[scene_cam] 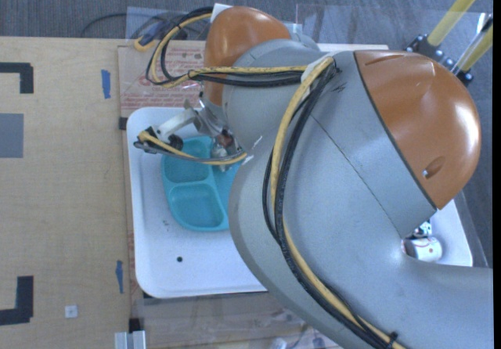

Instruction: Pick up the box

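Grey arm [344,206] — orange caps, yellow cables

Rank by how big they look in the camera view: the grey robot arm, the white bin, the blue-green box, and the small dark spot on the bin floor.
1. Grey robot arm, though it is nearest the camera, which inflates it.
2. White bin, partly covered by the arm.
3. Blue-green box, also partly covered.
4. Dark spot.

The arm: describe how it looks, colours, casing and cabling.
The arm has smooth grey casing with rounded orange caps at its joints. Yellow and black cables run along its outside, looping near the wrist. At its tip, the gripper is pale metal with dark parts.
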`<state>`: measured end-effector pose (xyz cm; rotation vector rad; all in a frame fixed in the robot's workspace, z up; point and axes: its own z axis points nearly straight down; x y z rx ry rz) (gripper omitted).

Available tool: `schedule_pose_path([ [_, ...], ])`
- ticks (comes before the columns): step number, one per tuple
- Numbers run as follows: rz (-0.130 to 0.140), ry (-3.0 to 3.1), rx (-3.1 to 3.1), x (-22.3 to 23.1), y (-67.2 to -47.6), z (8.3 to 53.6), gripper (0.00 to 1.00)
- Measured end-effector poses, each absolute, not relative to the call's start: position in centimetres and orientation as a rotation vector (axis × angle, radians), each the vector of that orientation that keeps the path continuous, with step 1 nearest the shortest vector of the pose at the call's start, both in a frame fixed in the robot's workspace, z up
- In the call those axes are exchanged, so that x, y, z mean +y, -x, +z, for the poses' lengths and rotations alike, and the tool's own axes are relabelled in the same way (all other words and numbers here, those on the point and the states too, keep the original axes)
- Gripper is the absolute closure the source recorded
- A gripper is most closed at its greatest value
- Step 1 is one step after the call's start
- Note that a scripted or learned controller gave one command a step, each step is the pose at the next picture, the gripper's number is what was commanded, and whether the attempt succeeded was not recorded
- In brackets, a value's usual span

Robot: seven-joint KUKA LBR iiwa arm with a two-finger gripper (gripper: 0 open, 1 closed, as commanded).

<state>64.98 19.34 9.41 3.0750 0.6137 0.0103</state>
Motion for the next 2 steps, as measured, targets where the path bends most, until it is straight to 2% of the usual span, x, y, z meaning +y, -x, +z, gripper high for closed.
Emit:
schedule_pose_path([
  [1, -0.004, -3.111, 0.282, 20.8, -64.4, 10.1, 1.00],
  [2, 0.004, -3.109, 0.283, 20.7, -66.7, 9.0, 1.00],
])
